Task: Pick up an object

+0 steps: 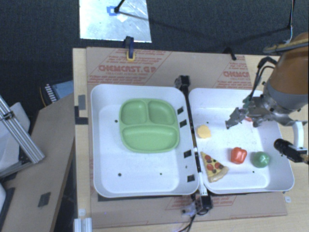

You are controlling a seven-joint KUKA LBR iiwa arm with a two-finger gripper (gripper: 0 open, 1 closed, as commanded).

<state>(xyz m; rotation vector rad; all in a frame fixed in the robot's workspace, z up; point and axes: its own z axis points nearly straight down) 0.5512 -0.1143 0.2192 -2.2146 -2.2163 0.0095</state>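
Nothing is lifted yet: the gripper [240,116] hangs over the right bin [280,182], finger state unclear, pizza slice [214,166] untouched near its front-left corner.

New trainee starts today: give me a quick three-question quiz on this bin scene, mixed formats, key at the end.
1. True or false: the green three-compartment plastic plate lies in the right white bin.
2. Which item lies nearest the divider between the bins? A. red toy pepper B. toy pizza slice C. round green toy
3. Fill in: the yellow rounded toy lies in the ____ bin, left of the two-finger gripper.

Key: 1 false, it lies in the left white bin; 2 B; 3 right.
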